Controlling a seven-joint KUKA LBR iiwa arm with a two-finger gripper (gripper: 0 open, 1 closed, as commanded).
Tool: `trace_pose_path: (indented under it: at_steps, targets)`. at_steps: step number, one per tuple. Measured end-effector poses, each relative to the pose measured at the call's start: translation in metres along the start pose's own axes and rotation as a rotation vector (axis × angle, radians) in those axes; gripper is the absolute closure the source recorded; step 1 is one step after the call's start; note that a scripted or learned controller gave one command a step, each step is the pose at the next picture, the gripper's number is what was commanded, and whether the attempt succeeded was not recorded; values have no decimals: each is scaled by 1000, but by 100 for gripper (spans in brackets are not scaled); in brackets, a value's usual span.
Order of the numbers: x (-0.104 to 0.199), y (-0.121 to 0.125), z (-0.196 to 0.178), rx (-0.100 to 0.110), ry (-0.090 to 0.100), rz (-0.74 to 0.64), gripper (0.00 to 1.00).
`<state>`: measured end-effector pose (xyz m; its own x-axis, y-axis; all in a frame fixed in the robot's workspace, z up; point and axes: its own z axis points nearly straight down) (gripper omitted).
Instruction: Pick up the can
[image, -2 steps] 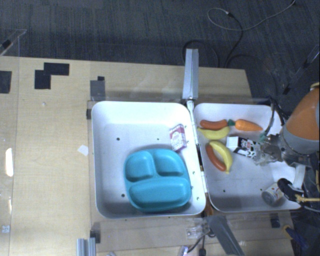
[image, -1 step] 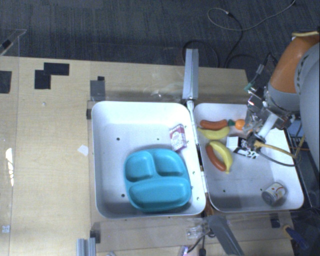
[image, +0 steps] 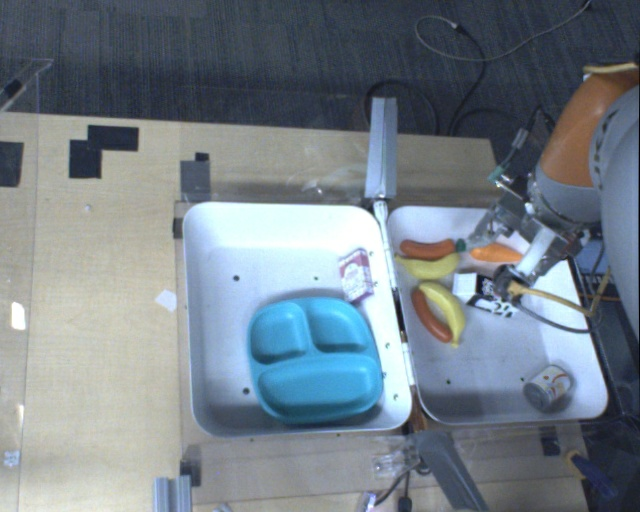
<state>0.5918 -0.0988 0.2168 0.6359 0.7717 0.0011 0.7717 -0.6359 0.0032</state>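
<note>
Plainly, the gripper (image: 507, 238) hangs over the far part of the right-hand bin (image: 590, 400), and from this slant I cannot tell whether it is open or closed. Just under it lies an orange carrot-shaped toy (image: 495, 254), with a red sausage (image: 428, 247) and a yellow banana (image: 432, 268) touching each other beside that, and a second banana (image: 452, 312) against another sausage (image: 428, 313) nearer the middle. The can (image: 548, 387) is well apart from all of these, seemingly on its side in the bin's near corner on the arm's side, close to the wall. A straight descent from here would likely meet the carrot and not the can (the obvious wrong catch). Even once the arm is over the can, its round, smooth body could roll or slip out of a squeeze, and the curved corner wall leaves little room beside it. The can looks dull grey metal with a paler end face. The toys look like glossy, rounded moulded plastic. The bin is hard, smooth white, with rounded corners. In the other bin (image: 215, 300) sit a matte blue divided tray (image: 315, 358) and a crinkled red-and-white packet (image: 356, 275).
</note>
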Motion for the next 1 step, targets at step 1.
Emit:
trace_pose_path:
  at_steps: [1]
  targets:
    - [-48,-13,92,4,-1,27,0]
